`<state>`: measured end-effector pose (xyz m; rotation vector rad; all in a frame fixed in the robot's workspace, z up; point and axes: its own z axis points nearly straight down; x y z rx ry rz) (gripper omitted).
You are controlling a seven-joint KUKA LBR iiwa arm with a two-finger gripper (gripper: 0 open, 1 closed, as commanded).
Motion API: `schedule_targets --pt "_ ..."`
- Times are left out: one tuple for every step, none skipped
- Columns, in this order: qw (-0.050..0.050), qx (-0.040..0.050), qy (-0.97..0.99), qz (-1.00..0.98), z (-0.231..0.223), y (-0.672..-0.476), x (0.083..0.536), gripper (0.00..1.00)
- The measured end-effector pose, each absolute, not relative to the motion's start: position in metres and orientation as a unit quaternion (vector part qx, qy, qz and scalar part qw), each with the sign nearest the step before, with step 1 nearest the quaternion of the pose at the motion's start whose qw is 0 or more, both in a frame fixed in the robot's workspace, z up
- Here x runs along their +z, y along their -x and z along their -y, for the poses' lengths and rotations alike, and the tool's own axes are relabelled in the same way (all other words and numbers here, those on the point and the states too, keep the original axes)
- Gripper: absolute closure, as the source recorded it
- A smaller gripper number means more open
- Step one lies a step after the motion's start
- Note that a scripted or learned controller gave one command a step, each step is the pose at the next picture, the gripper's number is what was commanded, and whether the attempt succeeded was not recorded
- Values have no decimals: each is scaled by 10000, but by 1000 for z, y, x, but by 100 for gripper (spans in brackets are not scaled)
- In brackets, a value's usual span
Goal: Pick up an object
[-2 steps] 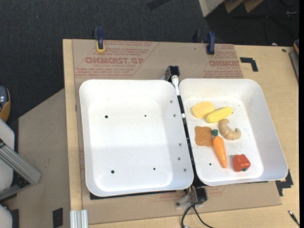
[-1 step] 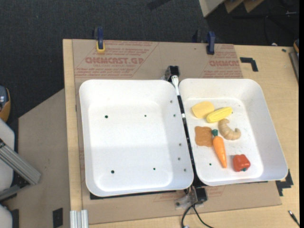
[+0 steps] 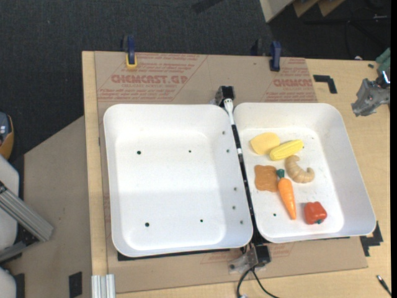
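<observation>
Right bin, near to far: red pepper at lower right, carrot, brown toast-like slab, shrimp, corn cob, yellow wedge. They look like light, rigid, slick plastic toys. Carrot is easiest: pinch across mid-shaft. Gripper at right edge, well apart from the items; can't tell its opening.

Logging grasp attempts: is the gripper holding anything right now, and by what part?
Nothing is held. The gripper sits outside the right bin, away from the food items.
</observation>
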<state>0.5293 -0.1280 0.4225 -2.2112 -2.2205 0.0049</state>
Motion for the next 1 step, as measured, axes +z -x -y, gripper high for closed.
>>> schedule_targets --pt "-90 -25 7090 7051 197 -531 543 100"
